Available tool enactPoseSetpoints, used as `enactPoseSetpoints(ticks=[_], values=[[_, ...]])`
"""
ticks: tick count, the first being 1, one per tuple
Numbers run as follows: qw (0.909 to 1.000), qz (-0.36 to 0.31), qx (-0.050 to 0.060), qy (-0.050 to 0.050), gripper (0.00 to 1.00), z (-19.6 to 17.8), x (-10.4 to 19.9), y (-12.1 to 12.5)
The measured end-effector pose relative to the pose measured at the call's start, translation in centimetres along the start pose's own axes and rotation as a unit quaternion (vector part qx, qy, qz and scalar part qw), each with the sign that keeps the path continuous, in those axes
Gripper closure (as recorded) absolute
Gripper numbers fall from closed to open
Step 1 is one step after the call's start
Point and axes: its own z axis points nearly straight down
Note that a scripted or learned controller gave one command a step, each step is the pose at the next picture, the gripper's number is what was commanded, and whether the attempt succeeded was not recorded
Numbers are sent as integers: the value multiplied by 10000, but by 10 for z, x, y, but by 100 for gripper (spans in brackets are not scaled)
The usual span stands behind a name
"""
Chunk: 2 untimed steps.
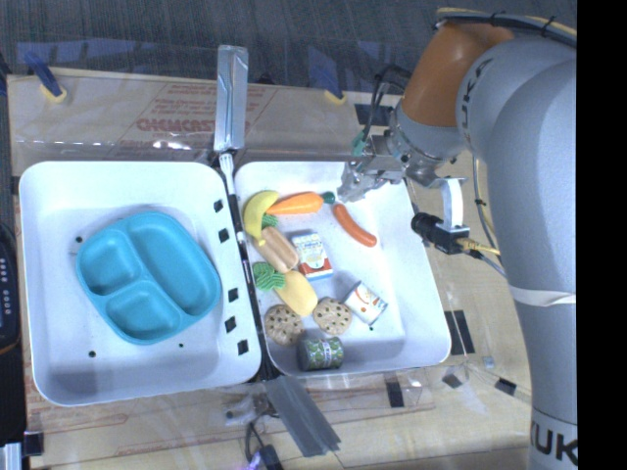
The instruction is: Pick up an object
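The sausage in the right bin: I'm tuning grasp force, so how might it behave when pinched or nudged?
The sausage looks smooth and glossy, so it may slip between fingers. Its rounded, elongated form suggests it could roll if nudged sideways. It lies apart from the carrot, so a push probably disturbs little else.

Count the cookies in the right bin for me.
2. One cookie lies near the bin's front left, the other cookie just to its right, above the green can. Others could be hidden under the toys.

Setting: robotics lab | Evidence: grey industrial arm [519,164] over taped counter [118,116]; two white bins [39,262]; toy food [294,262] sat inside
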Motion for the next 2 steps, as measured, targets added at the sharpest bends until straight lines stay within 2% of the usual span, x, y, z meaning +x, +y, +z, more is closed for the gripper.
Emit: enactPoseSetpoints(ticks=[1, 2], values=[[9984, 572, 44, 9, 0, 85, -24, 18], [9990, 458, 4, -2, 0, 104, -46, -26]])
